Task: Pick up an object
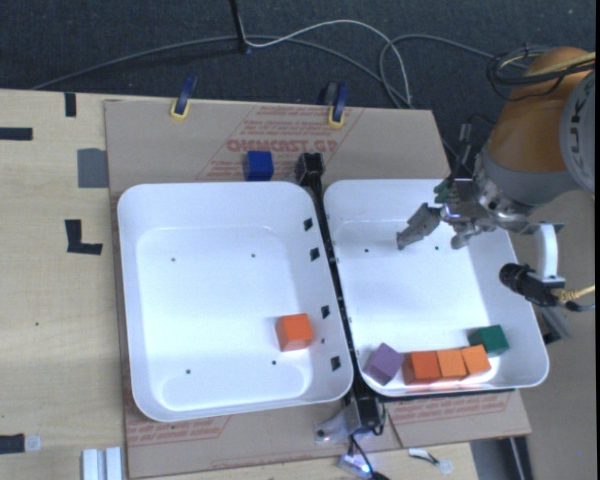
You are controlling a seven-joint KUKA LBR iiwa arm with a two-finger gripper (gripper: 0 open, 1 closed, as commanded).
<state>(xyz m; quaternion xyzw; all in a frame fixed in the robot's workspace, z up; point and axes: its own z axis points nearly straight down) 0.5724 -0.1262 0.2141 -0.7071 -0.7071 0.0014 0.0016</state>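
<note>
I'm up over the far end of the right bin (510,373), gripper (442,225) hanging above bare white floor with nothing between the fingers: they're spread apart, released. That height keeps me clear of the bin walls while I line up, I'd say.

Targets: 4 pieces crowd the near edge of this bin. There's a purple block (383,363) on the left, 2 orange blocks (437,366) touching side by side, and a green block (492,340) at the right end, just behind them. Packed that tight against the wall, they look awkward to straddle.

Over in the left bin (140,228), 1 lone orange cube (295,331) sits near the right wall. A blue cube (259,164) rests outside, beyond the far rim.
</note>
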